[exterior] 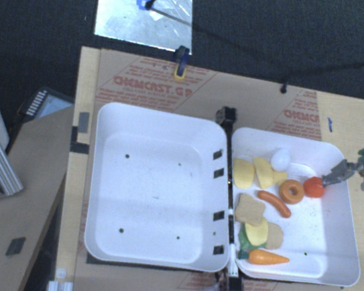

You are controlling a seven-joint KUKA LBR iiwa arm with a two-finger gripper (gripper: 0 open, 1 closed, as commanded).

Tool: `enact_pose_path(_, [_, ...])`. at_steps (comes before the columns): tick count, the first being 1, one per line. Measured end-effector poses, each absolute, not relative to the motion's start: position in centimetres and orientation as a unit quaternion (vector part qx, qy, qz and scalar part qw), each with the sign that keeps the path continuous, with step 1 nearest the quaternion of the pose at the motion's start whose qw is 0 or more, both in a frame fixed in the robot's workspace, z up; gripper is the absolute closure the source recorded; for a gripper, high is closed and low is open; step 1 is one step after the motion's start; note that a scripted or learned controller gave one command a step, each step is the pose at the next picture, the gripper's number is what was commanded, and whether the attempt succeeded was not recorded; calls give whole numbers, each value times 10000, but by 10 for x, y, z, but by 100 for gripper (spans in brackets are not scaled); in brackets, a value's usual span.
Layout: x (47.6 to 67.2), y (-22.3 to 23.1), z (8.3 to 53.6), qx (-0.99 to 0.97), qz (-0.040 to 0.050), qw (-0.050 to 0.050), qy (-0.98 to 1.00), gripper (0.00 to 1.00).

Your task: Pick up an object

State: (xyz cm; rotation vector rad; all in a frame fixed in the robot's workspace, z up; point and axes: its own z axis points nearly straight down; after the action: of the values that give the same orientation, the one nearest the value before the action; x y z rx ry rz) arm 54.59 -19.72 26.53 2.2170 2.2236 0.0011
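Partly cut off at right, pincer (332,176) beside red tomato (313,187), grip state unclear, possibly touching it.

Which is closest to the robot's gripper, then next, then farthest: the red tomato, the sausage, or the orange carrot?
Seen from the gripper, at the right bin's upper right edge:
1. Round red toy tomato, right beside it.
2. Reddish toy sausage, mid-bin, below the doughnut ring.
3. Orange toy carrot, at the bin's bottom edge.
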Motion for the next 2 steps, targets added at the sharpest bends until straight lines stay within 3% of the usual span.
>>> enact_pose_path(1, [563,-172,118,7046,-11,-35,7096,0])
enact_pose_path(2, [599,-109,84,7034,22,15,7108,0])
